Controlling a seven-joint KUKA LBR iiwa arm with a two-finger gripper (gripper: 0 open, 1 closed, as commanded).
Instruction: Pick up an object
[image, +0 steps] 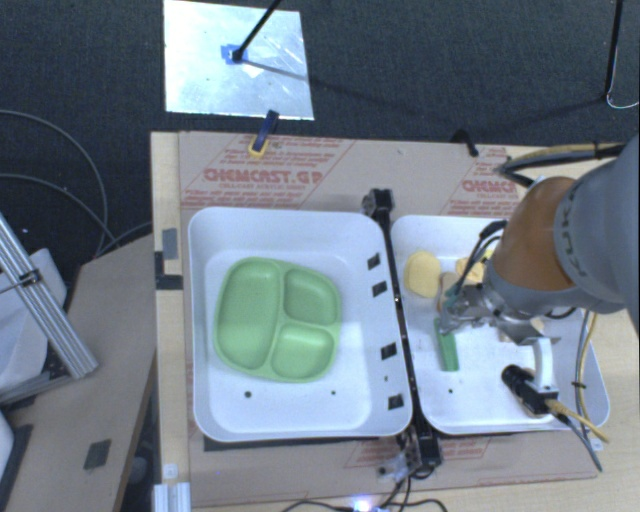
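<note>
Gripper (452, 312) low in right white bin (480, 420), over top end of green stick-shaped object (447, 350) | finger state: can't tell | I'd centre on stick, clear of pale yellow lump (422, 273), then close.

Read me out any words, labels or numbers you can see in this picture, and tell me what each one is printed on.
"CHEMCAST GP": red print on the brown sheet under the bins, behind the left bin, seen upside down.
A smaller red line just below it: too blurred to read.
The same red print repeats behind the right bin, partly covered by the arm: unreadable.
</note>
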